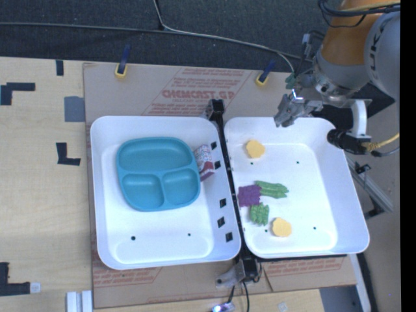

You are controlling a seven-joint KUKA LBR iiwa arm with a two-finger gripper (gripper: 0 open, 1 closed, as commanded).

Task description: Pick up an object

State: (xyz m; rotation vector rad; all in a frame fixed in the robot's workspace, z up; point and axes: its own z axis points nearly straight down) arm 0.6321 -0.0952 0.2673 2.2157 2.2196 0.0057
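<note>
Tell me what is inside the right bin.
The right bin holds two yellow pieces, a purple piece and two green pieces. The gripper hides a small part of its far rim.

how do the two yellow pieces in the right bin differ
The upper yellow piece lies alone near the bin's back left; the lower yellow piece lies near the front, close beside the green piece. The upper looks chunkier, the lower rounder and flatter. Both are small, yellow, and lie in the right bin.

A robotics lab: two shallow white plastic bins [104, 194] clamped by yellow clips [121, 70] to a printed cardboard sheet [188, 93], black cables [195, 31] trailing across the desk.
</note>
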